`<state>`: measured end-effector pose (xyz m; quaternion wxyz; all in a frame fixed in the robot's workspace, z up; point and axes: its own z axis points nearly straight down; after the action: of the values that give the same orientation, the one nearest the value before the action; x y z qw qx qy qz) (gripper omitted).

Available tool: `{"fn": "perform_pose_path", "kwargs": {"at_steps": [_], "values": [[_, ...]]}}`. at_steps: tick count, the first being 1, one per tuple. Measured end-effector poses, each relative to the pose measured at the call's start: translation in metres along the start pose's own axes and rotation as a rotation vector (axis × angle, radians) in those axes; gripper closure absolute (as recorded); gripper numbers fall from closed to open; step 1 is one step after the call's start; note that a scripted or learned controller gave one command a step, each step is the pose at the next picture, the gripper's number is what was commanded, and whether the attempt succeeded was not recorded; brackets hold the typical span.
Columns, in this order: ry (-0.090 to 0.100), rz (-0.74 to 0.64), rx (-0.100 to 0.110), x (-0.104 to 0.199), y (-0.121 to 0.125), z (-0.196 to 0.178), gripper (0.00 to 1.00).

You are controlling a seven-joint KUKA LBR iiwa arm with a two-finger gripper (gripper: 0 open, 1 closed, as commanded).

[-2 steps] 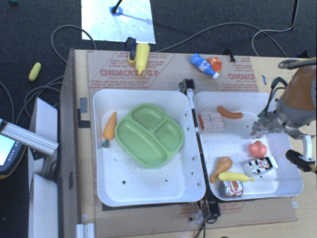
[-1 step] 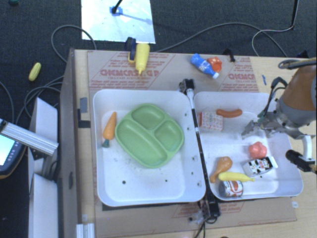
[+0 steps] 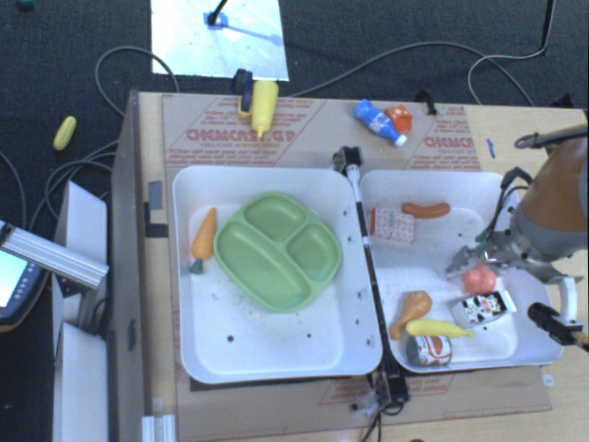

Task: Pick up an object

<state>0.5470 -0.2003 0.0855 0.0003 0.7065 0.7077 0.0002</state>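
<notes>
1. The arm's gripper [image 3: 474,263] hangs low in the right bin [image 3: 460,191], directly over a small red tomato-like toy [image 3: 479,280] toward that bin's four o'clock.
2. I cannot tell whether the pincer is open or closed; the wrist hides it.
3. It looks like the reach-and-descend step, with nothing visibly held.
4. Next it must close squarely on the red toy, clear of the black-and-white packet [image 3: 485,308] touching it at six o'clock, then lift.
</notes>
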Motion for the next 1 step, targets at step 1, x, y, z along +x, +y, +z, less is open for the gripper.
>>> {"fn": "perform_pose_path", "kwargs": {"at_steps": [1], "values": [[-0.001,-0.001,-0.004,-0.0003,0.0013,-0.0113,1.0]]}}
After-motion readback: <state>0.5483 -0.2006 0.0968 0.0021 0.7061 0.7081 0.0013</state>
